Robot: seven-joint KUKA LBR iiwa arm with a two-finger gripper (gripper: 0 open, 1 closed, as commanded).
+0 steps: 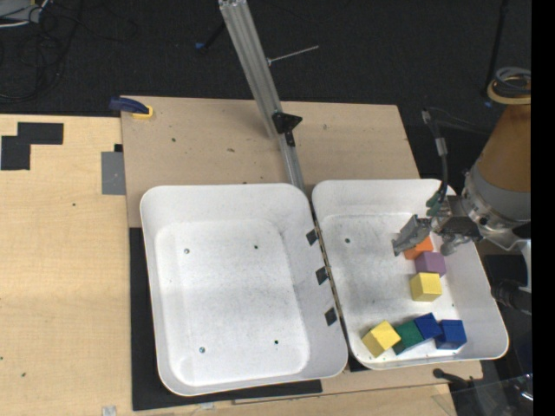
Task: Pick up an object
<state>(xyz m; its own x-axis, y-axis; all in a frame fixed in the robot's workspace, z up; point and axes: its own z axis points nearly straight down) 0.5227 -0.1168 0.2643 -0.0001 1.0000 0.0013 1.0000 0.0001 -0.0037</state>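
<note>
Hovering low in the right bin, the pincer spreads open over the orange block, near the worktop's right edge. The purple block touches it, so a finger could land on that, and the grab may slip.

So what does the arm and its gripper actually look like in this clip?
The arm enters from the right: a broad orange band tops a rounded grey wrist section. A thin dark cable runs down beside it toward the wrist. The gripper is small, grey metal with darker parts, ending in slim fingers over the right bin.
</note>
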